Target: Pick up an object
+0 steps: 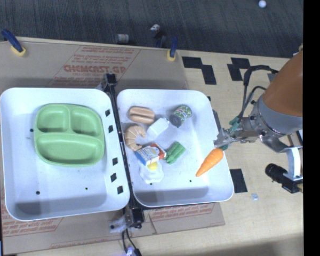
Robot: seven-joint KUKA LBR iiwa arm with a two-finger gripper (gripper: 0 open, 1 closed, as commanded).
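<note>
Two white bins (pixel 21 196) occupy the table (pixel 266 217). Gripper (pixel 224 141), state indeterminable, hovers at frame right near the carrot (pixel 209 162), likely positioned for pickup.

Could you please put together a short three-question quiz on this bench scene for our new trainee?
1. True or false: the green divided plate lies in the left bin.
2. Which item lies closest to the gripper? A) hot dog B) carrot C) croissant
3. Fill in: the carrot rests against the right bin's ____ rim.

Key:
1. True.
2. B; the carrot's top end lies just below the gripper, at the bin's edge.
3. Right; it lies tilted there, apart from the cluster of small items near the divider.
</note>
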